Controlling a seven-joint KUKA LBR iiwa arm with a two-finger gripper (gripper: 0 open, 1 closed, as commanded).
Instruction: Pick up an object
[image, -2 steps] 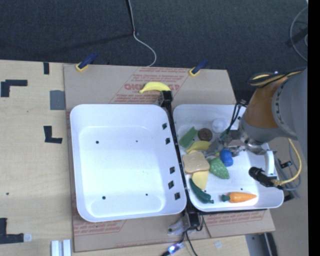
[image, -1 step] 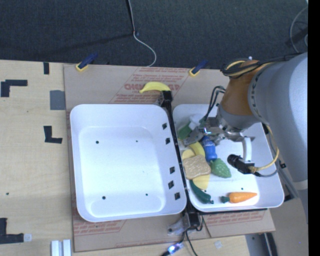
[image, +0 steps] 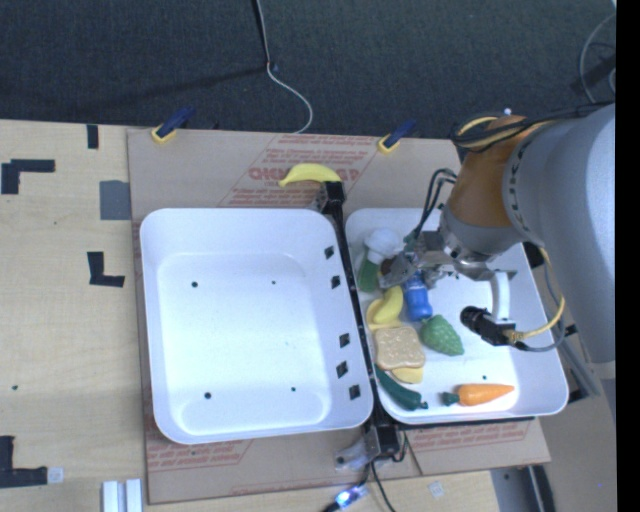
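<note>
I count two shallow white plastic bins (image: 165, 240), two yellow bananas (image: 310, 175), one orange carrot (image: 483, 394), one tan bread slice (image: 399, 346), one blue bottle (image: 417, 301), one bumpy green vegetable (image: 441, 335), and one white round object (image: 383, 242).

Grey arm (image: 575, 190), orange wrist band (image: 482, 185), yellow cable (image: 545, 325).

Bright, even light; slightly soft focus

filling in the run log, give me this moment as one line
arm: over right bin | hand: low among toys at bin's left side | nearest: blue object, yellow banana | grasp: cannot tell | carrot: untouched, front
</note>
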